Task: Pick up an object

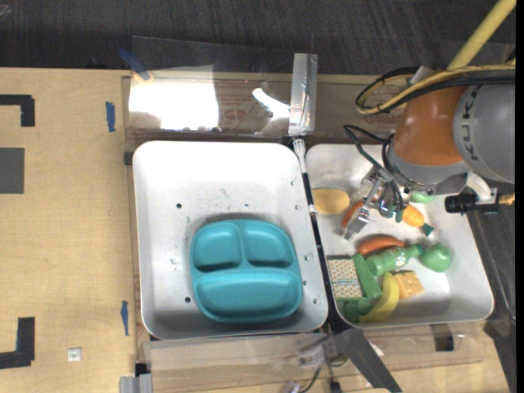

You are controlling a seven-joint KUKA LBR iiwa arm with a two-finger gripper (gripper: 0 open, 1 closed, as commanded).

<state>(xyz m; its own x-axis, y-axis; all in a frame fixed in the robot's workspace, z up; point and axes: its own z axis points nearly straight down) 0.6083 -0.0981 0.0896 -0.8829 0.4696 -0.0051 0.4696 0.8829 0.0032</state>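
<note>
The jaws (370, 205) hang low inside the right bin (479, 297), over its upper left part, with the metal fingers (358, 218) spread a little and nothing visible between them, so I judge them part open and holding nothing. An orange-red piece lies right at the finger tips; whether it touches them I cannot tell.

The step in hand looks like the reach down for a grasp, before any closing. The next move would call for settling the jaws over one single item and closing, and the nearest candidates are the tan potato-like piece (331, 201) just left of the jaws and the red-orange pepper (380, 242) just below them.

Further below the jaws sits a crowded heap (green pieces, a banana (389, 295), a small cracker-like square (408, 284)), packed tight enough that a clean grip there seems harder. A small orange and green item (414, 216) lies just right of the jaws.

The left bin (155, 170), well left of the jaws, holds a teal divided tray (244, 270), its compartments bare.
</note>
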